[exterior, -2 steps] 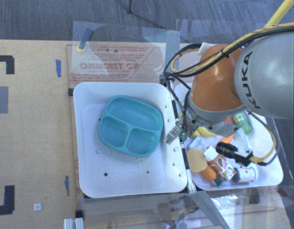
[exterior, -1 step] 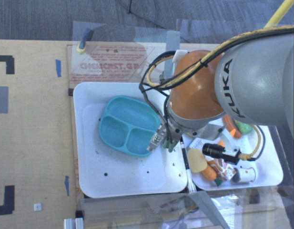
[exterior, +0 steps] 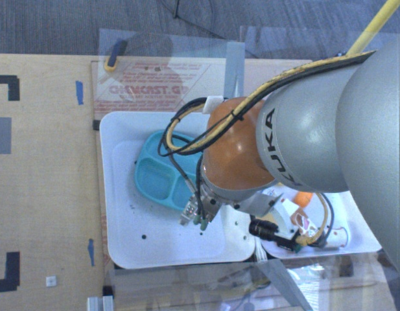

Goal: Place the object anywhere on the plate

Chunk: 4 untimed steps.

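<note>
Teal plate (exterior: 157, 177) in left bin (exterior: 122, 238), gripper (exterior: 198, 218) at its lower-right edge.

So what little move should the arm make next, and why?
Probably shift a little left, further over the teal plate. The gripper sits at the plate's lower right edge in the left bin, and I can't tell what, if anything, it carries.

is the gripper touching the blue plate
Cannot tell: in the camera view the gripper sits at the edge of the blue plate, the arm hiding any contact.
</note>
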Tool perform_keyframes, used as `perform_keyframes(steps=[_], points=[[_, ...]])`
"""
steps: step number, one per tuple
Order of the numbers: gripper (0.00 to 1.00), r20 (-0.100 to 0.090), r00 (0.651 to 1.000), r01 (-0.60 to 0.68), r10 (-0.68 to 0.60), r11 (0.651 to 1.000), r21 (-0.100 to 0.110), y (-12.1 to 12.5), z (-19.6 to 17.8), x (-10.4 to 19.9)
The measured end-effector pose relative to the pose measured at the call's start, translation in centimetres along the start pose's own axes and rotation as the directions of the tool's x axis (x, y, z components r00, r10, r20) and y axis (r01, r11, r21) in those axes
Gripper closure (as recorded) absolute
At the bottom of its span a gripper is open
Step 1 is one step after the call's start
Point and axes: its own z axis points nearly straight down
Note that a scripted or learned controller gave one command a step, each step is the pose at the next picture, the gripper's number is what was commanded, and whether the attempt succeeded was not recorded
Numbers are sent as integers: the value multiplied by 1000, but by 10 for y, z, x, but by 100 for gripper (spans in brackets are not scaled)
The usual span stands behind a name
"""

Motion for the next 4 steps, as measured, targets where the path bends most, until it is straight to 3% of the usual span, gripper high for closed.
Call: perform_keyframes(steps=[1, 2, 3, 4], points=[[100, 4, 983, 186, -186, 983, -3, 27, -17, 3], [100, 5, 999, -36, 37, 999, -10, 28, 65, 16], [100, -23, 998, -64, 65, 998, 26, 43, 43, -3], [100, 0, 996, -84, 84, 996, 1, 54, 49, 40]])
